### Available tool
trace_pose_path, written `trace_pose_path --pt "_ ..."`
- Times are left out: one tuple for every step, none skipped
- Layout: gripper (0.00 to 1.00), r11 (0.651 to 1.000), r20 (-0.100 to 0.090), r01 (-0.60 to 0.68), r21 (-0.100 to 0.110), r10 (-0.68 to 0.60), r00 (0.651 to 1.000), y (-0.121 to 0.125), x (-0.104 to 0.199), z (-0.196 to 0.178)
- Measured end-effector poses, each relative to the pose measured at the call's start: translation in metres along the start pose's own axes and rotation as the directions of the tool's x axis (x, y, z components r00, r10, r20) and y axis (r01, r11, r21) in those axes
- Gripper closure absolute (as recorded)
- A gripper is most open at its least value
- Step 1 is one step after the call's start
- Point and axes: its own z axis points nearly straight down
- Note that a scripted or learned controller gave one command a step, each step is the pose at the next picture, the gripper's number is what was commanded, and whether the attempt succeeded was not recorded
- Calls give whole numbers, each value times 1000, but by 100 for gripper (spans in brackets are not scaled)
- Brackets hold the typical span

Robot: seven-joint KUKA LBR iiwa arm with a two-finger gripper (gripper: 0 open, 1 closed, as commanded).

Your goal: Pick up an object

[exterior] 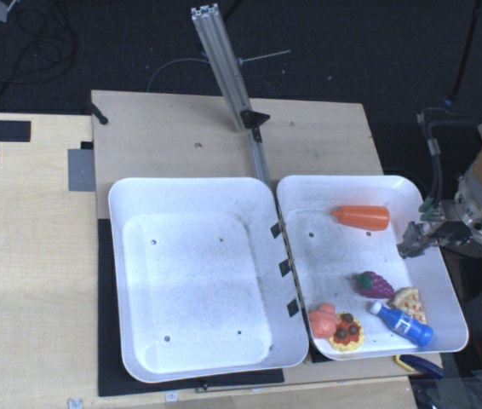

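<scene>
The orange carrot (362, 217) lies in the right bin (326, 250), toward that bin's twelve o'clock edge. Its long axis runs from nine o'clock to three o'clock, nearly level across the view; the narrow tip points to nine o'clock and the blunt end to three o'clock. It rests flat on the bin floor, apart from the other things.

Toward five o'clock from the carrot sits a purple bunch of grapes (375, 285), well apart from it. Just beyond the grapes at four o'clock is a waffle piece (409, 302), tan with a lattice face, near the bin's right wall. A blue bottle (404, 323) lies beside the waffle piece at its six o'clock, its long axis slanting from ten o'clock to four o'clock, the white cap end toward ten o'clock. At the bin's six o'clock edge a pink toy (324, 320) lies touching or just beside a small tart (346, 333) with red and dark fruit on top.

The gripper (415, 242) hangs over the right bin's three o'clock rim, at four o'clock from the carrot and clear of it. It is dark and seen from the side; how far apart it stands I cannot tell, and nothing shows within it.

The left bin (192, 275) lies at nine o'clock from the right bin, their rims meeting along a row of black clips (284, 267). A metal rail (224, 62) slants away at twelve o'clock.
</scene>
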Motion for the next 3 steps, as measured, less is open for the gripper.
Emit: trace_pose_path --pt "100 1000 0 0 2 0 1000 0 52 22" --pt "100 1000 0 0 0 0 1000 -4 104 21" --pt "100 1000 0 0 2 0 1000 -7 152 42"
